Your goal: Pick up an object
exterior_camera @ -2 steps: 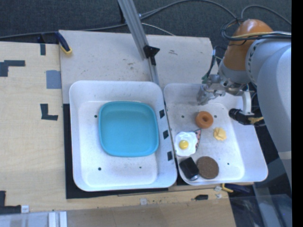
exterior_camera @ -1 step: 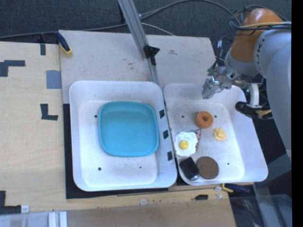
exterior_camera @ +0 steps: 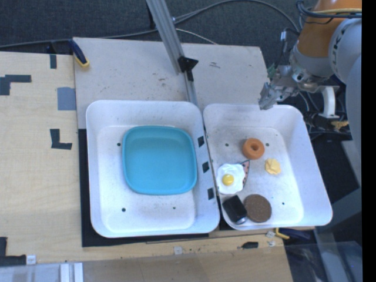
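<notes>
Approach step: claw above right white bin far rim, grip state unclear. Next: descend onto orange ring-shaped toy doughnut.

A pale wooden bench marked with grey tape patches adjoins a scuffed beige board, crossed by a slanted metal pole, against dark carpeted floor strung with cables.

No readable text, label, brand, number or sign appears anywhere in the frame, neither on the bins, the bench nor the objects.
</notes>
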### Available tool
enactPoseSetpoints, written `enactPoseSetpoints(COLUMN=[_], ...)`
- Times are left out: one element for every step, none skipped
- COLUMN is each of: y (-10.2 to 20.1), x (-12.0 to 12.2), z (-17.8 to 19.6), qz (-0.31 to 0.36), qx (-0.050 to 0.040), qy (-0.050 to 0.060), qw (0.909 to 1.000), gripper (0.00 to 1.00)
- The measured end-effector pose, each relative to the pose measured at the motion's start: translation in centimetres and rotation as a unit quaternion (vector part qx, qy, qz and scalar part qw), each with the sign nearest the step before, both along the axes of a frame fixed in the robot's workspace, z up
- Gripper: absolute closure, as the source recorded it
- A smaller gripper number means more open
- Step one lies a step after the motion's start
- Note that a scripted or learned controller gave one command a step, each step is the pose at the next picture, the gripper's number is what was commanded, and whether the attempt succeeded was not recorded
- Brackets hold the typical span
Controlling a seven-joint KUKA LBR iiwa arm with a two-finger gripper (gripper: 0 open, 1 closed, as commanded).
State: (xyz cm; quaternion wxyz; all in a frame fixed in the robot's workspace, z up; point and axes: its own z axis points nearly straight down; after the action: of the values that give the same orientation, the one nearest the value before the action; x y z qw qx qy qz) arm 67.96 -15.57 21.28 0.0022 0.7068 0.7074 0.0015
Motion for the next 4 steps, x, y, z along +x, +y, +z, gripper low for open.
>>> enactPoseSetpoints(y=[0.0, 4.5, 9.2, 14.2], x=[0.1, -2.6, -5.4, -7.5], z=[5.2, 3.9, 2.9, 1.6], qz=[0.000, 0.001, 0.001, 0.002], qx=[0.0001, 0.0009, 0.0010, 0.0009], qy=[0.000, 0.003, 0.003, 0.003], qw=[1.0000, 1.0000, 1.0000, 1.0000], gripper=[1.00, 1.00, 1.00, 1.00])
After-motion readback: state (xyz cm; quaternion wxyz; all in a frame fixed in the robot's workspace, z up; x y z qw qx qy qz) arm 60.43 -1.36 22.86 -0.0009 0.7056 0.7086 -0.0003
